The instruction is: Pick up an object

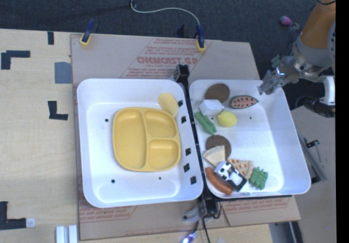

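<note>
Bins sit side by side on the bench (43, 127). The left bin (92, 182) holds a yellow tray (146, 139) and a banana (168, 103). The right bin (283, 143) holds the toy food – cookie (217, 92), lemon (227, 119), cheese (215, 155), hotdog (218, 183). My claw (268, 84) hangs above its far right corner, carrying nothing – whether it is open or closed I cannot tell.

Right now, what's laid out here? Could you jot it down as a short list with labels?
left bin: yellow divided plate, with a pale yellow piece beside its upper right corner
right bin: toy foods, among them a lemon, a watermelon slice, a brown cookie and a hot dog
gripper: over the right bin's upper right rim, apart from the food
held: nothing seen
</note>
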Controlling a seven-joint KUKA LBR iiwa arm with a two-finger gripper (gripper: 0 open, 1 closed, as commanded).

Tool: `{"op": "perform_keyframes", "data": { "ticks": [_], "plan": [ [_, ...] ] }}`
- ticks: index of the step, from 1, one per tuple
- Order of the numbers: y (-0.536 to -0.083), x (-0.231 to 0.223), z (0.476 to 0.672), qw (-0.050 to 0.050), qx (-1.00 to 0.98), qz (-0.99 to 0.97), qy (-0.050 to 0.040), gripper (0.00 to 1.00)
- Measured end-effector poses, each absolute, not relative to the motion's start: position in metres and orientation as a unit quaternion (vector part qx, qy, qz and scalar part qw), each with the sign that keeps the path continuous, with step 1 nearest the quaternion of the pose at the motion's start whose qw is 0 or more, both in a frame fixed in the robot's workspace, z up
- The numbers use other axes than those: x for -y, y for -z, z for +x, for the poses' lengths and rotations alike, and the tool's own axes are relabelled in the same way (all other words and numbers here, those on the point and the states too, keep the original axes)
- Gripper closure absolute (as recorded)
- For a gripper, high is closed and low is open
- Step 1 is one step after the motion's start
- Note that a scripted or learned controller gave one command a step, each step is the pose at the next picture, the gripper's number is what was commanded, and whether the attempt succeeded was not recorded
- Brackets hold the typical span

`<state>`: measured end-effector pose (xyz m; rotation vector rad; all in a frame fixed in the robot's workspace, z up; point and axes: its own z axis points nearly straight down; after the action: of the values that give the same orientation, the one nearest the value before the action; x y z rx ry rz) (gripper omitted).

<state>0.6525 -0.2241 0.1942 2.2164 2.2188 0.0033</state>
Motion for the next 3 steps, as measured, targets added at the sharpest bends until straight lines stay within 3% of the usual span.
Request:
{"op": "perform_keyframes", "data": {
  "ticks": [1, 3],
  "plan": [
    [-0.112, 0.223, 0.668, -0.001, -0.708, 0.706, 0.0024, 0.00],
    [-0.172, 0.223, 0.669, 0.000, -0.708, 0.706, 0.0006, 0.00]
  ]
}}
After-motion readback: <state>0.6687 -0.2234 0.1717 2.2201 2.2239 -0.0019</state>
